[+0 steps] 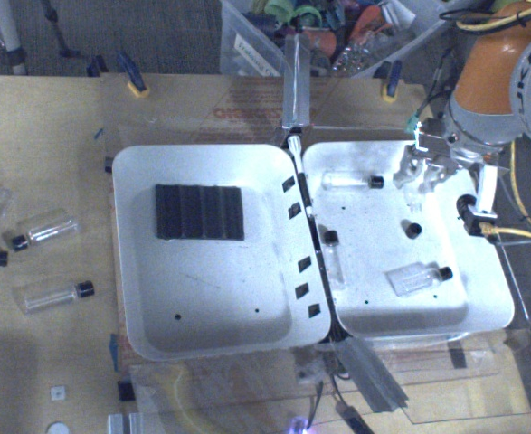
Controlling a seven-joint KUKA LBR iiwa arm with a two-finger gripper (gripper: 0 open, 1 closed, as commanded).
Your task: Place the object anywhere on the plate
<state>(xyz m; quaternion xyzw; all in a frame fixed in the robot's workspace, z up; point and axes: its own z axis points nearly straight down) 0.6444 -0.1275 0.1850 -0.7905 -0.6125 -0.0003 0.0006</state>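
A black ridged plate lies flat in the upper left part of the left bin. Clear small bottles with black caps lie in the right bin: one near the far wall, one toward the front, one against the divider. A lone black cap or upright bottle stands mid-bin. My gripper hangs over the far right part of the right bin, right of the far bottle and well away from the plate.
Several more clear bottles lie on the wooden bench left of the bins. A clear tub of coloured objects stands behind the bins. A divider with black tabs separates the bins. A yellow cable runs by the right bin's edge.
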